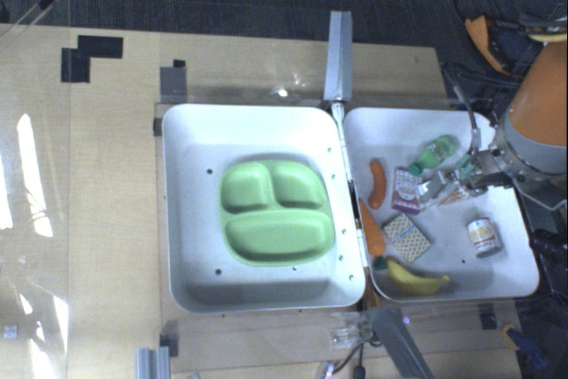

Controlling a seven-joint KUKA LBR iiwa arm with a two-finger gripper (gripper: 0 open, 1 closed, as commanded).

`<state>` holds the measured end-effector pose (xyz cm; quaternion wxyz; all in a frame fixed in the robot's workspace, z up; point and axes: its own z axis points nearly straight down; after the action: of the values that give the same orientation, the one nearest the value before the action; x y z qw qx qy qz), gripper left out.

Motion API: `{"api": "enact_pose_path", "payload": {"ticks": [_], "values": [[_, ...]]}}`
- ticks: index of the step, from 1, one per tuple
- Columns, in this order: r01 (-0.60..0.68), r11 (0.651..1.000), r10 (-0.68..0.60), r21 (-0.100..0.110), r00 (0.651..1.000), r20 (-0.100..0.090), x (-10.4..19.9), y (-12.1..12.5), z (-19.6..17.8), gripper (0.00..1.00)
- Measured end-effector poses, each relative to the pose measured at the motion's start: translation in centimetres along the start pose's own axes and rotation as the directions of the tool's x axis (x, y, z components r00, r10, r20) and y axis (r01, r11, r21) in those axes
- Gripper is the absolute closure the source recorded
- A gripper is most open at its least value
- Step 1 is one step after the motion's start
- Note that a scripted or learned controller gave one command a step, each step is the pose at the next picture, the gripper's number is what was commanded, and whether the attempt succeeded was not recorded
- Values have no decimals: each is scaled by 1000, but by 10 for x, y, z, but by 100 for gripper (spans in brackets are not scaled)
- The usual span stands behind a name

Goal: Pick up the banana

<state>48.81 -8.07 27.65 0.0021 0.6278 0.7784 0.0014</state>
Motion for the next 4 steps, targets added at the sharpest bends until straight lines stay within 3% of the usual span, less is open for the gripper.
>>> {"api": "enact_pose_path", "payload": {"ticks": [1, 2, 3, 4], "values": [[56, 998, -56, 2, 998, 0, -64, 31, 65, 0], [74, 997, -74, -3, 997, 2, -30, -6, -72, 0], [104, 995, -104, 0, 995, 2, -95, -20, -24, 0], [172, 985, -172, -1, 985, 2, -66, -14, -31, 0]]}}
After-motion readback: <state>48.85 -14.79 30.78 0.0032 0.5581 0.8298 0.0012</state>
